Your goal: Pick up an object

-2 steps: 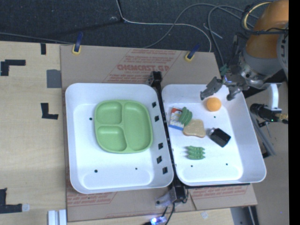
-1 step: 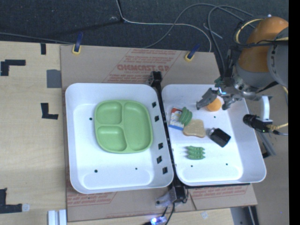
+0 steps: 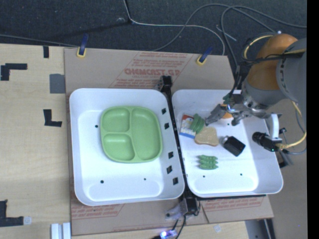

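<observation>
While you look down at the table (image 3: pixel 30 148), you see a cardboard sheet (image 3: pixel 144 68) laid over it, held by two clips at its far edge, with a dark floor and loose cables beyond.

Left bin (image 3: pixel 82 183): white, shallow; it holds one green tray (image 3: pixel 131 134) with three compartments, lying flat near the bin's middle.

Right bin (image 3: pixel 259 180): white, shallow, touching the left bin along a row of black clips.

Arm (image 3: pixel 279 68): grey, orange band near the top, reaching in from the right over the far right part of the right bin.

Jaws (image 3: pixel 225 114): low over the bin's far half, pointing left. You cannot tell whether they are apart or together; a small orange spot shows right at them, too blurred to name.

Contents of the right bin, largest first:
- tan piece (image 3: pixel 207 137), bread-like, flat, mid-bin, just left of and below the jaws;
- blue-and-white packet (image 3: pixel 187 127) with a red corner, left of the tan piece and close to it;
- green block (image 3: pixel 198 122), lying partly on the packet;
- black block (image 3: pixel 233 145), tilted, just right of the tan piece;
- green pod (image 3: pixel 208 162), bumpy, alone nearer the front.
</observation>
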`<state>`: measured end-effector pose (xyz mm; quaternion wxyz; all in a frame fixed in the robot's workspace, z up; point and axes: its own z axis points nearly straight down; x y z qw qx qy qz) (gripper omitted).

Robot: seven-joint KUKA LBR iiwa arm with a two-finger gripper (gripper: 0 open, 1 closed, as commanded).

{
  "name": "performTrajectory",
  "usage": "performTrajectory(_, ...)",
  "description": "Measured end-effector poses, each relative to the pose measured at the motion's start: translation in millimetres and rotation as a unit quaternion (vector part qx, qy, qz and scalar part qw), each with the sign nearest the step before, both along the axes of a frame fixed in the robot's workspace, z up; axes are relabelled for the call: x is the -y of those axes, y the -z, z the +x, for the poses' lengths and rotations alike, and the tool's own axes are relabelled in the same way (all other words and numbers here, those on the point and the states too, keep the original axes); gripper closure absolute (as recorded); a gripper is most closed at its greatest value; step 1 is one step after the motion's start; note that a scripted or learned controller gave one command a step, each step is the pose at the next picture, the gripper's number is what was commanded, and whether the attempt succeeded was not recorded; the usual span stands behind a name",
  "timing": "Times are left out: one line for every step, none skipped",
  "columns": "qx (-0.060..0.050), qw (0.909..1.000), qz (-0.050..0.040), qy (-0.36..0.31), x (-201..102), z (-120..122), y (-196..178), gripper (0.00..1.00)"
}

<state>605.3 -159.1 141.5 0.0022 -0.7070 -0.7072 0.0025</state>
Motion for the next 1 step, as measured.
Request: performTrajectory(0.006, 1.0000, -0.0030, 0.001, 3.0, 1.7, 47.9, 0.00)
